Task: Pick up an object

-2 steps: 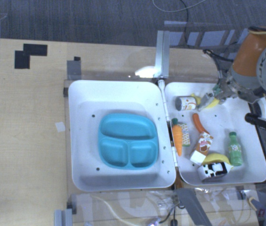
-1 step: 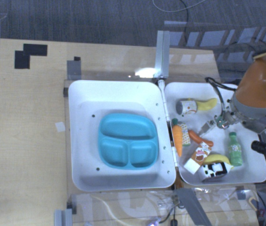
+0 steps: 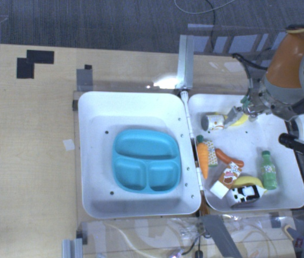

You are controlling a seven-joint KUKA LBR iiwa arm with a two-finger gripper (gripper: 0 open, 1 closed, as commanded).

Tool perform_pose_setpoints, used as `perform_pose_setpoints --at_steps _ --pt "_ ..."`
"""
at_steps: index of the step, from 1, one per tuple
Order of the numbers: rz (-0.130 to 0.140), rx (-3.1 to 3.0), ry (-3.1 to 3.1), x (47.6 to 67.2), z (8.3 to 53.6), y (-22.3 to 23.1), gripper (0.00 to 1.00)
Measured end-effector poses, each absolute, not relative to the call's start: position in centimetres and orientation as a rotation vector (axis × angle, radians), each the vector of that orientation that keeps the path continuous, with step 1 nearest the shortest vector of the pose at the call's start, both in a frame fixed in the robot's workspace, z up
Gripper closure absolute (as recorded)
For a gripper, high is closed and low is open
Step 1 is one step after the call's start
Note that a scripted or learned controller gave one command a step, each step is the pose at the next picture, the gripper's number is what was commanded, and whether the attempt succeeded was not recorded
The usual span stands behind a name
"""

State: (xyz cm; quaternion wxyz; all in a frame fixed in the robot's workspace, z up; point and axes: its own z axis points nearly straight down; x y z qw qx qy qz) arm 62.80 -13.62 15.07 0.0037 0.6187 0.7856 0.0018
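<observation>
Bins are sitting side by side on the bench, both white. The left bin (image 3: 92,144) is holding a blue tray (image 3: 146,160) with three parts. The right bin (image 3: 281,138) is holding the toys.

The grey arm (image 3: 297,63) with its orange band is reaching in from the right, over the far part of the right bin. The gripper (image 3: 247,110) is hanging down at the far side of this bin, just above a yellow banana (image 3: 239,120). It is too small and blurry to tell how wide it is open, or if it has hold of anything.

A small can (image 3: 213,122) is lying just left of that banana. An orange carrot (image 3: 203,157) is lying along the left wall of the bin. A red sausage (image 3: 230,158) is lying right of it. A green bottle (image 3: 268,171) is lying near the right wall. At the near side, a second banana (image 3: 248,182) is resting on a black and white cow toy (image 3: 244,195), and a white block (image 3: 219,189) is lying just left of them.
</observation>
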Motion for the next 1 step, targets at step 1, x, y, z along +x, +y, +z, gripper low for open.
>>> perform_pose_setpoints --at_steps 1 --pt "0.003 1.91 2.485 57.9 16.87 -20.64 0.0"
